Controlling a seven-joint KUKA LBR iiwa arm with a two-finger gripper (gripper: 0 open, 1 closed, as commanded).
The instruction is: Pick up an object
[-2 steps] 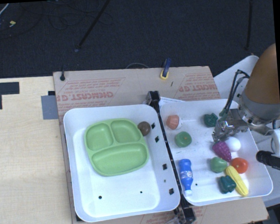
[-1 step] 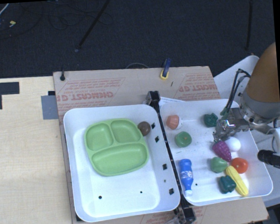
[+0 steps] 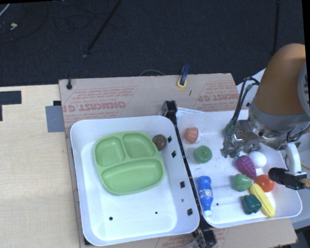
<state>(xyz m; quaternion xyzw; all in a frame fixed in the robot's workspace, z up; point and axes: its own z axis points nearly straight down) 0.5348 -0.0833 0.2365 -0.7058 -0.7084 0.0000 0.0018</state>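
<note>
Far to the left of the gripper sits the left bin, holding a green divided plate with a small brown ball just off its upper right corner. Both lie well apart from the claw, across the divider between the bins.

In the right bin, a pink-and-white round piece lies up and to the left of the gripper, a green round piece sits just to its left at about the same height, and a blue bottle lies lower left, its long axis running top to bottom.

The gripper hangs low over the middle of the right bin, beneath the orange band of the arm. Whether the claw is released or clenched cannot be told from this view, and nothing shows as held.

The nearest candidate is the purple toy, just below and slightly right of the claw, its long axis slanting from upper left to lower right. I judge a short move down and right would reach it. A white egg touches its right side; a green lump, red piece, yellow corn and teal block crowd below, so a clean grasp looks awkward.
</note>
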